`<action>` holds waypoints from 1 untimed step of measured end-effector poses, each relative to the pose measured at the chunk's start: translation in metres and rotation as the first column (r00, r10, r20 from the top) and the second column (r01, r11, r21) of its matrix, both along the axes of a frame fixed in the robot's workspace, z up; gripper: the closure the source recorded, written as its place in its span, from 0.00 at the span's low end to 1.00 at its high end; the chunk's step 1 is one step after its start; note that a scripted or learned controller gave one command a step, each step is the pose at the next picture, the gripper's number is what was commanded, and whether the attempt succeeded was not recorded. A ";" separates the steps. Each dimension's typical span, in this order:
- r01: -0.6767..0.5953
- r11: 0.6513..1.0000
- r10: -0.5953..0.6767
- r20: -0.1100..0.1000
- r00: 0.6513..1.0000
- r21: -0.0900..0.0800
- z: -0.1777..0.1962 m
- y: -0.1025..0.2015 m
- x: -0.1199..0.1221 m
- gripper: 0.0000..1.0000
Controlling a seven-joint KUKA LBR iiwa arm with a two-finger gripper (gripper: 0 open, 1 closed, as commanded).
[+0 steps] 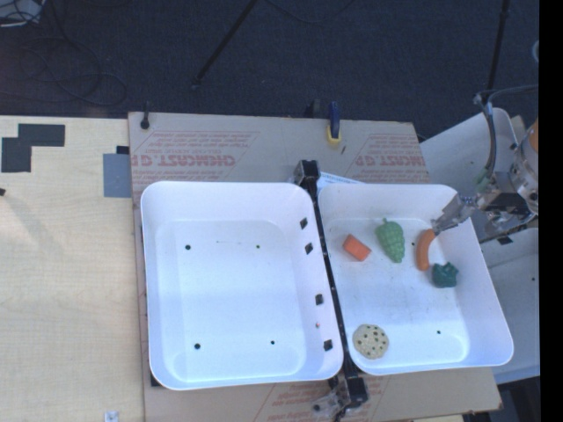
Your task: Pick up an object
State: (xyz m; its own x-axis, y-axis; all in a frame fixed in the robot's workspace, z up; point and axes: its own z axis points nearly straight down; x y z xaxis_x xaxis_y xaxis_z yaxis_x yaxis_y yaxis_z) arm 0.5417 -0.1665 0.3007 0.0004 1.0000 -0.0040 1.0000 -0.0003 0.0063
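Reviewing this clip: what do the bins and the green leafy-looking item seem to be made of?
Both white bins look like thin moulded plastic, smooth and slightly glossy, with rounded corners. The green item looks like matte moulded plastic or rubber, a toy vegetable with a bumpy surface; too small to be sure.
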 end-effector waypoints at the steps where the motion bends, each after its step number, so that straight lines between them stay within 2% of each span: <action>1: -0.001 1.000 0.001 0.008 1.000 0.001 0.148 0.015 -0.067 0.00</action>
State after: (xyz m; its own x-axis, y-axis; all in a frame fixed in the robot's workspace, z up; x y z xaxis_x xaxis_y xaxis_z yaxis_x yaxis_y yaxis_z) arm 0.4742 -0.1514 0.4487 -0.0009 1.0000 -0.0027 0.9999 0.0009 0.0141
